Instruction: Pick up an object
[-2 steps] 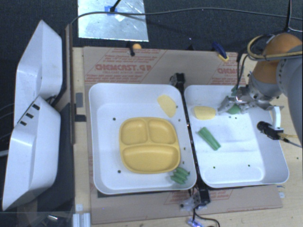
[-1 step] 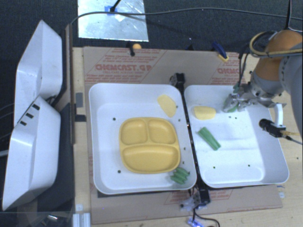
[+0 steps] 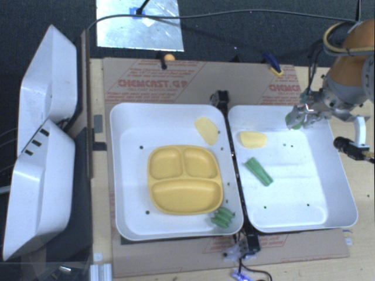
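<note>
Left of centre, the yellow tray (image 3: 185,179) looks stiff but awkward. The green stick (image 3: 258,171), mid-right bin (image 3: 328,180), seems light, rigid; grip across its middle. Upper right, the pincer (image 3: 297,119): grip state unclear.

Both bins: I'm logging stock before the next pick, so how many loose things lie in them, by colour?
Yellow: 3, the divided tray and a pale piece in the left bin, another pale piece in the right bin.
Green: 2, a stick in the right bin, a ridged piece in the left.
Total: 5
</note>
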Controlling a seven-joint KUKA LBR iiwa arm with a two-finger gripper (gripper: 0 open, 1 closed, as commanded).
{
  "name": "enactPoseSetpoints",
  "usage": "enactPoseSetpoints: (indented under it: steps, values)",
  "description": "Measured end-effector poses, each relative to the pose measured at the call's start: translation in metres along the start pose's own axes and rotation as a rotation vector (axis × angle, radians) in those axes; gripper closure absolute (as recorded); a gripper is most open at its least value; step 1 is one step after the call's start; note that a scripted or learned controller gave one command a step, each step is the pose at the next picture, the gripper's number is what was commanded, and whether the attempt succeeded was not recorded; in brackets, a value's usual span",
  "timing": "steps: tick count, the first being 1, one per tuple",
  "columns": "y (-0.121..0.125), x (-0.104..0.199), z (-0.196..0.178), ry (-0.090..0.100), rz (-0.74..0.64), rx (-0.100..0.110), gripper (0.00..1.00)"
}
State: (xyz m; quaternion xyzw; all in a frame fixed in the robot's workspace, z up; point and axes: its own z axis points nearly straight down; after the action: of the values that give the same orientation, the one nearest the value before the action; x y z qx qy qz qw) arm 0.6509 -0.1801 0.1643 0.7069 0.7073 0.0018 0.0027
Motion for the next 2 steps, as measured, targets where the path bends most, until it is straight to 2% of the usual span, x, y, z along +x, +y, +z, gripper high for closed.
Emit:
enactPoseSetpoints:
  steps: [1, 2]
  values:
    - [0.002, 0.0, -0.054, 0.0, 0.0, 0.0, 1.0]
    - [0.002, 0.0, -0.065, 0.001, 0.0, 0.004, 1.0]
